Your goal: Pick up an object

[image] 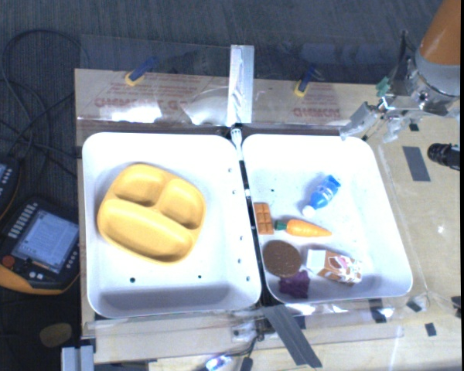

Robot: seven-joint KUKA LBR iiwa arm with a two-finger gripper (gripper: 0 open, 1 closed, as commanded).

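Left bin has a big bread loaf. In the right bin, bottle sits above the carrot, with cookie, grapes and snack packet toward the frame's bottom.

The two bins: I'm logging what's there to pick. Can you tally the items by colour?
Yellow: 1, bread loaf
Blue: 1, bottle
Orange: 1, carrot
Brown: 2, chocolate bar, round cookie
Purple: 1, grapes
Multicoloured: 1, snack packet
Total: 7

arm at upper right — gripper low
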